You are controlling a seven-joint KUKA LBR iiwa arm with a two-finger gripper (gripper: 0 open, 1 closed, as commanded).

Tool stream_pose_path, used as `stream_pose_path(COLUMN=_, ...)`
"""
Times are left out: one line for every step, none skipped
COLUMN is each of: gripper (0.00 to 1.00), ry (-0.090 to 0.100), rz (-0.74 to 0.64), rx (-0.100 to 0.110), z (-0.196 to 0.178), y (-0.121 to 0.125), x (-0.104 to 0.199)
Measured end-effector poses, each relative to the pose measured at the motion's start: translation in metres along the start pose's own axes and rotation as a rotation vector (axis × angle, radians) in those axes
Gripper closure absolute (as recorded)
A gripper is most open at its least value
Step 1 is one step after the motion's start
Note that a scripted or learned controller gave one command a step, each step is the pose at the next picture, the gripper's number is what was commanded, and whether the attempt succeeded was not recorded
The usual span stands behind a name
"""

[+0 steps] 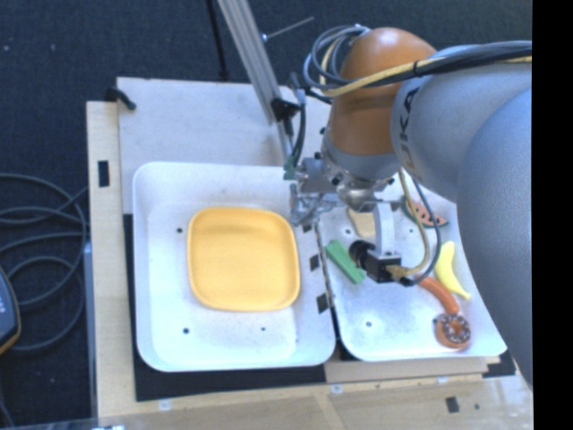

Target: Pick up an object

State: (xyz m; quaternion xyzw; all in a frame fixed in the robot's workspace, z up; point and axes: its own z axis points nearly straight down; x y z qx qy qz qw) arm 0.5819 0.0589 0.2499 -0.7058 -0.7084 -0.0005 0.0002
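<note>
Camera view: green block [345,262], small flat bar, lies tilted in the right bin [394,334] near its left wall. Gripper [309,206] hangs over the divide between bins, just up-left of the block, apart from it; jaws' state can't be told. Yellow plate [243,258] fills the left bin [161,267]. Banana [450,271], carrot [440,294], doughnut [452,331] sit at right.

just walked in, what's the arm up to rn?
The grey KUKA arm with the orange band reaches in over the right white bin, its gripper low near the divide between the bins. Nothing visibly sits between its fingers. The right bin holds a green block, a yellow banana, an orange carrot-shaped piece and a small brown round piece. The left white bin holds a yellow square plate.
</note>
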Motion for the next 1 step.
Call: stream_pose_path(gripper=0.0, ry=-0.001, rz=0.004, rx=0.0, z=0.0, y=0.0, x=-0.0026)
